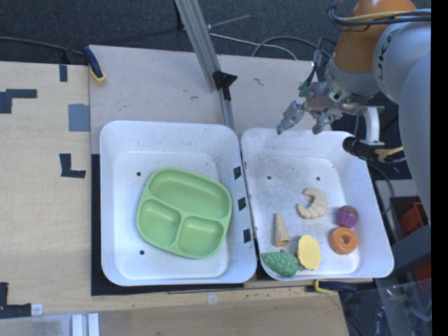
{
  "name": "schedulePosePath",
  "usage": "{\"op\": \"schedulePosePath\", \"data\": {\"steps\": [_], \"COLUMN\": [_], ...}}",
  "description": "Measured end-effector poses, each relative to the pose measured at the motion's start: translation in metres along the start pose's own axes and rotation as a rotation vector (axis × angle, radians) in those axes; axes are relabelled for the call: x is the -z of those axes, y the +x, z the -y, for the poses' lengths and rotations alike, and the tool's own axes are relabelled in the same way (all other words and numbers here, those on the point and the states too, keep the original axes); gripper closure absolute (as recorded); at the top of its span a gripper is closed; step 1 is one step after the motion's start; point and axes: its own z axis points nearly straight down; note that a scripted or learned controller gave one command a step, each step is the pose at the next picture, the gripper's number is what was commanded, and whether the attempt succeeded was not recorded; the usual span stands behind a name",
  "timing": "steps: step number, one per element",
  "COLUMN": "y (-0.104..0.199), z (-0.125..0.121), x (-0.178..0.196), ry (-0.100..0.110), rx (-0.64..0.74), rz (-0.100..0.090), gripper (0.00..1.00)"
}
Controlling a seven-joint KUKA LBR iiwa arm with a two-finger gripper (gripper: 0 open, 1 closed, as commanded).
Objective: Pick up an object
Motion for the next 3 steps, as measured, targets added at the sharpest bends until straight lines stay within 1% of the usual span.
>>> {"op": "schedulePosePath", "data": {"steps": [1, 2, 3], "y": [0.004, 0.007, 0.008], "z": [0.005, 0.000, -0.002], "x": [-0.046, -0.107, -0.093], "ry": [0.000, 0.003, -0.003], "rx": [0.000, 0.001, 0.002], "rz": [0.000, -0.001, -0.001], "gripper": [0.00, 0.00, 1.00]}}
